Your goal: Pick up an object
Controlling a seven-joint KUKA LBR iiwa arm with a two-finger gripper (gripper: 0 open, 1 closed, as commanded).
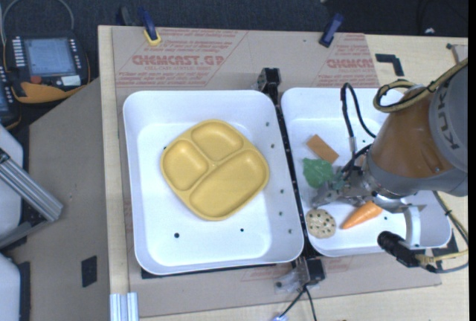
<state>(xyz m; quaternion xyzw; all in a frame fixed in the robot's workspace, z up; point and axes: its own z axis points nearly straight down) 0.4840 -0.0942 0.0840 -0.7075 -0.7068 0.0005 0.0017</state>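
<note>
Carrot (361, 215), orange and tilted, lies in my right bin (327, 105), near its front edge, touching or just under the lower end of the arm. Just left of it I see a round speckled cookie (320, 223), and above that a green leafy piece (318, 172) and a small tan-orange block (323, 148). My gripper (338, 189) reaches down among these, between the green piece and the carrot; I cannot tell how it is set, since the wrist hides it. The orange band of the arm (405, 145) fills the bin's right part. In the left bin (149, 163) sits a yellow divided plate (215, 169). Both bins rest on the worktop (186, 52).
</note>
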